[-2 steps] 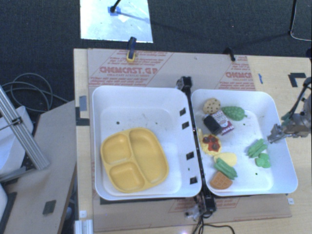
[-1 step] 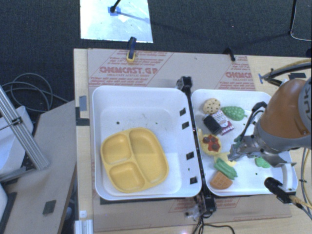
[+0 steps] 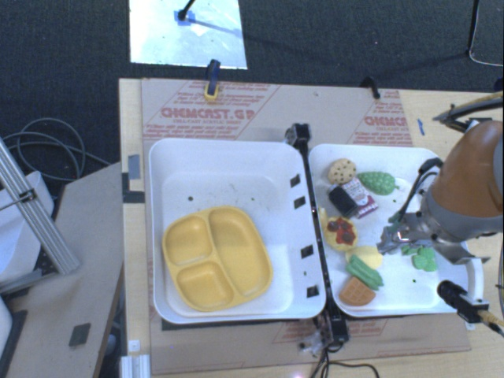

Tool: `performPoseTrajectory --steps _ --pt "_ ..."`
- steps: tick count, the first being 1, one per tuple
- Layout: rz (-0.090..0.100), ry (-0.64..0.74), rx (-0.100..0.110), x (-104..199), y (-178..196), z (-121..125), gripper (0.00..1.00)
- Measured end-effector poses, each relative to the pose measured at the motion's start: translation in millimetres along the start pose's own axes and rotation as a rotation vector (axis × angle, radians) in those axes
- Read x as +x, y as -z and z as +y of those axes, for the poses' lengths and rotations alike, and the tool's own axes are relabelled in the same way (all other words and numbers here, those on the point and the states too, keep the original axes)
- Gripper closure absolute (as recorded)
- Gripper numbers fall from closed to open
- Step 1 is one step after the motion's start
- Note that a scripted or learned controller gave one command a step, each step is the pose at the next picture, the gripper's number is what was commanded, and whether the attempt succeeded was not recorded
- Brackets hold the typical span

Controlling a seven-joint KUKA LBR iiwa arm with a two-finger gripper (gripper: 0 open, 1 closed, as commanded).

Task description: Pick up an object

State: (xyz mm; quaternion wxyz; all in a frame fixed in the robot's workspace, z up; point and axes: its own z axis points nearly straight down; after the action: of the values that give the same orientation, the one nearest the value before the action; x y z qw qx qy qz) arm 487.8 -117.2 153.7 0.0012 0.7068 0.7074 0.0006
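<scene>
Grey two-finger gripper (image 3: 391, 241) low in right white bin (image 3: 409, 302), at three o'clock from yellow-red toy slice (image 3: 342, 232); finger state hidden, cannot tell.

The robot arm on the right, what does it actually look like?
A thick rounded arm, its broad orange band catching the light, with grey metal below. A black cable loops along its side. At its end sits a small grey metal hand, low over the right bin.

Two bins sat side by side on the bench (image 3: 134, 116). The left bin (image 3: 236, 160) held a divided tray (image 3: 215, 256) toward its front left. In the right bin (image 3: 409, 294) toy foods clustered along the left side, a cookie (image 3: 342, 170) at the back, a cracker (image 3: 357, 292) at the front.
</scene>
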Motion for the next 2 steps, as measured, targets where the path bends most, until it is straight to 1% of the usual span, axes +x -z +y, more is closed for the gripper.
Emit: performPoseTrajectory --steps 1,2 --pt "-0.001 0.003 -0.003 -3.3 41.3 0.1 1.0" --pt "0.0 0.001 -0.001 -2.9 39.1 -0.4 0.0"
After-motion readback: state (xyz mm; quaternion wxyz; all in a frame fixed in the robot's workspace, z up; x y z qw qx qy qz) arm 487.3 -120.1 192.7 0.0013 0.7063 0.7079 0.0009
